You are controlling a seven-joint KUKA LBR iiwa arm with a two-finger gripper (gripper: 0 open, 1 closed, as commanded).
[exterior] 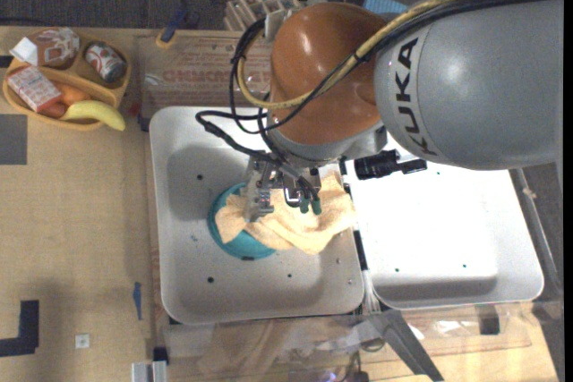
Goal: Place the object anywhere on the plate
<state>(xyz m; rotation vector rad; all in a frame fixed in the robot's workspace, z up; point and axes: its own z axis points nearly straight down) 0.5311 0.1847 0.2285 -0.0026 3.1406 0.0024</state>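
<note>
In the left shallow white bin [179, 282], the crumpled yellow cloth [309, 224] lies draped over the round teal plate [228, 237], beneath the claw [285, 199], whose grip cannot be told.

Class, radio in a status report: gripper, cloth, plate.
Gripper low over left white bin. Crumpled yellow cloth draped partly across round teal plate. Arm hides the cloth's top.

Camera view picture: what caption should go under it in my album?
Robot gripper reaches over a yellow cloth draped on a teal plate in the left bin.
</note>
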